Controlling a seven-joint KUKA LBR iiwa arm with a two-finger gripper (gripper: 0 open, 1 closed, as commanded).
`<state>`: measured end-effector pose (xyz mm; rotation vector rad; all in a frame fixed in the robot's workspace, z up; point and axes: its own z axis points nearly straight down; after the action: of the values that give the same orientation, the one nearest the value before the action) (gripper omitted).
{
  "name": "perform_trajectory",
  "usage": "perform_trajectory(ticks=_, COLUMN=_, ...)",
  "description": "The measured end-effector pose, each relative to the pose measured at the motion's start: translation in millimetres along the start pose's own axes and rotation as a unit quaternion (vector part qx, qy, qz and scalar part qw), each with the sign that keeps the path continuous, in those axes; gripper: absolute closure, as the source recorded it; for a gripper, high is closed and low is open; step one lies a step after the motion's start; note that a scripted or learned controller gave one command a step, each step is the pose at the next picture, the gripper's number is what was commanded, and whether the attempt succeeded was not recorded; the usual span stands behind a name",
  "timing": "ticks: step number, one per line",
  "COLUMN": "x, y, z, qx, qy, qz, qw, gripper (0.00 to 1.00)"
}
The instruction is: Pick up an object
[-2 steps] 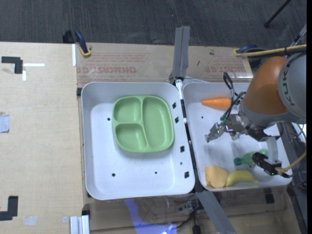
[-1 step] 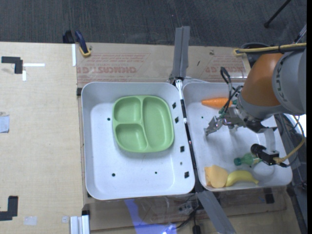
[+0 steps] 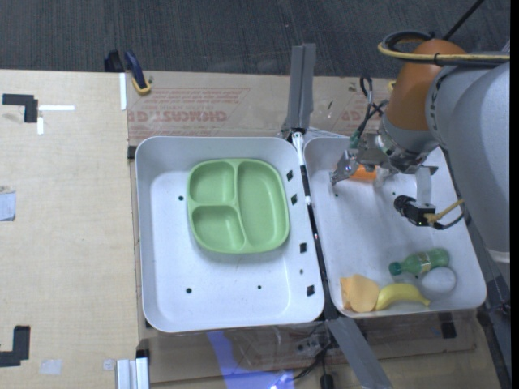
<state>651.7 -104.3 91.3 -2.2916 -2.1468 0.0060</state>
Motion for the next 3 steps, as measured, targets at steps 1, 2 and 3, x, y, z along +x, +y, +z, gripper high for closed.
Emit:
perform_trajectory(ticks=1, x=-1.2, y=-1.5, z=-8.3, qx=0.003, qy=-0.001, qz=-0.001, qw=1.0000, gripper=1.00)
perform_trajectory(ticks=2, x=-0.9, y=-1.0, z=-8.7, qx=0.002, qy=-0.001, qz=-0.001, qw=1.0000, gripper=0.00)
perform_trajectory(ticks=3, x=-1.4, y=-0.6, z=-18.4, qx=0.002, qy=-0.002, qz=-0.002, qw=1.0000, gripper=1.00)
